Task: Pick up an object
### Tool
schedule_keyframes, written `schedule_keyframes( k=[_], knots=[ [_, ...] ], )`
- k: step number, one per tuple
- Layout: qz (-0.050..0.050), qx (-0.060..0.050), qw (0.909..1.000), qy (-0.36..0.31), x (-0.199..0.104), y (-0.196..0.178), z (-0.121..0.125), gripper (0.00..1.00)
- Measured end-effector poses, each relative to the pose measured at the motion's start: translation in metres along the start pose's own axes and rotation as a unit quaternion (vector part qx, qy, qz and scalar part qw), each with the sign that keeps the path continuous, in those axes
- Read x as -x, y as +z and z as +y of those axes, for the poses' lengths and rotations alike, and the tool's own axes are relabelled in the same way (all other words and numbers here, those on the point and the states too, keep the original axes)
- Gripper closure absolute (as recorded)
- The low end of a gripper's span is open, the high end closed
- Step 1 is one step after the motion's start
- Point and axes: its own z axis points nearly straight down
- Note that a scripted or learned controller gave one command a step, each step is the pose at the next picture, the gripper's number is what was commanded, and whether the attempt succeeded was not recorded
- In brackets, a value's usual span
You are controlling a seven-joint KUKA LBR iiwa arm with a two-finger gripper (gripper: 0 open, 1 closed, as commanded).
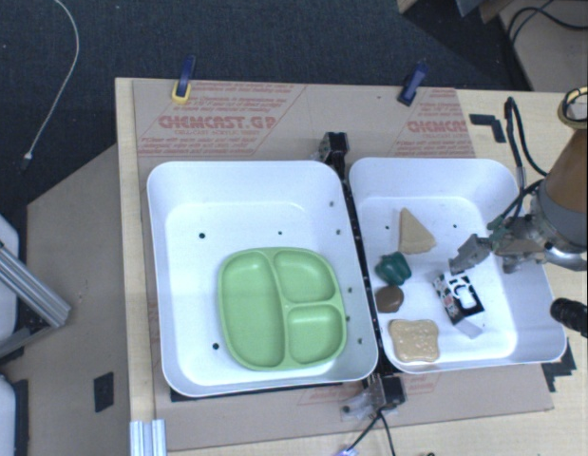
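The right bin (483, 183) holds a tan wedge (414, 234), a teal lump (395, 268), a small brown piece (389, 299) and a flat beige slab (414, 340). My gripper (462, 300), black with white markings, hangs low over the right half of this bin, to the right of the brown piece and apart from it. The grey arm (559, 212) comes in over the bin's right rim. Nothing shows between the gripper and the bin floor that I can make out.
The left bin (180, 198) holds a green three-compartment plate (279, 307). A black clamp (333, 146) sits between the bins at the back. Blue clips (412, 84) hold the cardboard sheet under the bins. Cables run at the right.
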Motion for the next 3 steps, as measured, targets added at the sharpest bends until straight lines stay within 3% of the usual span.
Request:
schedule_keyframes(
  k=[1,2,3],
  knots=[
    [0.001,-0.001,1.0000,-0.001,-0.009,0.060,0.001,0.00],
    [-0.002,0.004,1.0000,0.000,-0.008,0.046,0.003,1.00],
    [-0.002,0.006,1.0000,-0.001,-0.007,0.003,0.007,1.00]
  ],
)
